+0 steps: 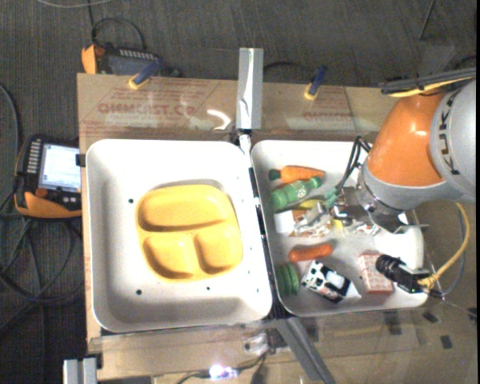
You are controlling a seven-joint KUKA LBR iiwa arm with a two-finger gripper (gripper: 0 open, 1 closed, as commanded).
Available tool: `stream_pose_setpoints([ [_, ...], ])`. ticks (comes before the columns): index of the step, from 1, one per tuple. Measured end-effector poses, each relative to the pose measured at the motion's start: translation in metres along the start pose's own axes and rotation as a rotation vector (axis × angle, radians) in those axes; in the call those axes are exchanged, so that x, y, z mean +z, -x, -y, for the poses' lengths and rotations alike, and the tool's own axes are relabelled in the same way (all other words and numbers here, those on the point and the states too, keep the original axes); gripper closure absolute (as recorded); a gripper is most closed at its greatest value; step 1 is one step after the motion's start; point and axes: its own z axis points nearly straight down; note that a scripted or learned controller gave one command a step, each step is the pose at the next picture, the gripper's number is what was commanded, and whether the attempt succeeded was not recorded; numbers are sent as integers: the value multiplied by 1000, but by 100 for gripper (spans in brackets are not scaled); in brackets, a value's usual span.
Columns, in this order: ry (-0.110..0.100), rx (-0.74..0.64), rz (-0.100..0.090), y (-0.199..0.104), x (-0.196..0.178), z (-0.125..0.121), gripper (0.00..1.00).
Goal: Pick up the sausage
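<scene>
Dark grey carpet (32, 70) with loose cables surrounds my bench. In my left white bin (104, 214) a yellow three-compartment plastic tray (190, 229) sits at the middle. In my right white bin (264, 154), the reddish-orange sausage (310, 252) lies near the centre, a green plastic bottle (294, 192) toward the far left corner. My gripper (336, 212) hovers mid-bin.

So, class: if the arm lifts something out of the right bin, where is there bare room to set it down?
Free: the yellow tray's three compartments, and the left bin's white floor around the tray. Crowded: the right bin, where carrot, green bottle, sausage and small boxes lie close under the gripper.
</scene>
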Motion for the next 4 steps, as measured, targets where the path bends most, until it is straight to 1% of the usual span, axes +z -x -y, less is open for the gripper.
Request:
stream_pose_setpoints([
  [1,14,58,0,36,93,8,0],
  [2,16,-41,0,79,92,-35,0],
  [3,22,-215,12,51,91,-13,0],
  [4,26,-159,12,21,91,13,0],
])
